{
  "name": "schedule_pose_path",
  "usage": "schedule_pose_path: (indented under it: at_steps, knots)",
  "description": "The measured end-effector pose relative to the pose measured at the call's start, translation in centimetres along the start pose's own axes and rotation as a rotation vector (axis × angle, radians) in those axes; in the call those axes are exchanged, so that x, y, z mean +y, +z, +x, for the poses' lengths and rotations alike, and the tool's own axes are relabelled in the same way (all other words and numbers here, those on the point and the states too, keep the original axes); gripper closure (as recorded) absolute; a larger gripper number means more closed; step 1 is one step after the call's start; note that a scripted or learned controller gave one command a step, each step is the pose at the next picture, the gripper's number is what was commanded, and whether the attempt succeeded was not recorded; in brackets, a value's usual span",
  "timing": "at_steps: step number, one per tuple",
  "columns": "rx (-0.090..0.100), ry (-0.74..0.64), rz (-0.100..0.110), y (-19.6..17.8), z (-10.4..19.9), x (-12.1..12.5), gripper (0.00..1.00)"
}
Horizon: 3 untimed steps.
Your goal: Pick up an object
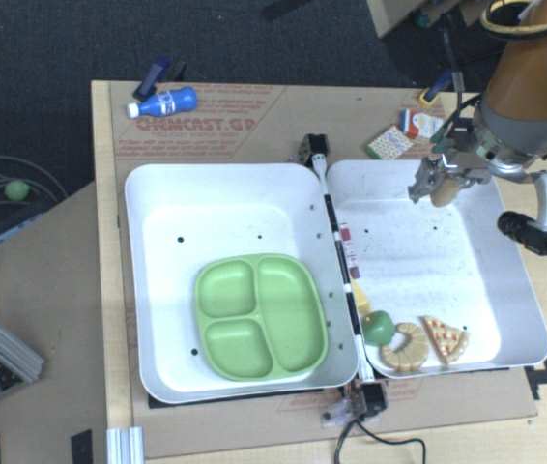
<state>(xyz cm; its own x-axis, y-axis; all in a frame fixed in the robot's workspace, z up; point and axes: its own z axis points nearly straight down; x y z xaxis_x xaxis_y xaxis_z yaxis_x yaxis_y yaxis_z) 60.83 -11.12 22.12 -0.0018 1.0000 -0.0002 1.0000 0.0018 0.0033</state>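
**Gripper above right bin, toy food at near edge**

Hovering over the far part of the right bin (505, 288), close to its far edge: the gripper (435, 188), hung from the grey arm (525, 85) reaching in from the right. Something tan visible at the fingertips, though impossible to tell whether an object or part of the gripper itself; finger state likewise impossible to tell from this slant.

Gathered at the near edge of the right bin, toward its near-left corner: a green ball (378, 328), a tan croissant-shaped piece (405, 348) touching it, and a pizza slice (445, 337) just beside that. All three well apart from the gripper.

Lying in the left bin (158, 220), toward its near edge: a green divided plate (259, 315) with three compartments.

On the bench beyond the bins: a blue and white bottle (164, 101) near the far-left corner, small printed cards (399, 135) behind the right bin.
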Motion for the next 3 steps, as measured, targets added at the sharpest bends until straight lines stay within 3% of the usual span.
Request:
schedule_pose_path:
  at_steps: [2,3]
  knots:
    - [0.002,0.000,0.006,0.7,6.2,-0.2,1.00]
    - [0.001,0.001,0.006,-0.8,7.6,-2.0,1.00]
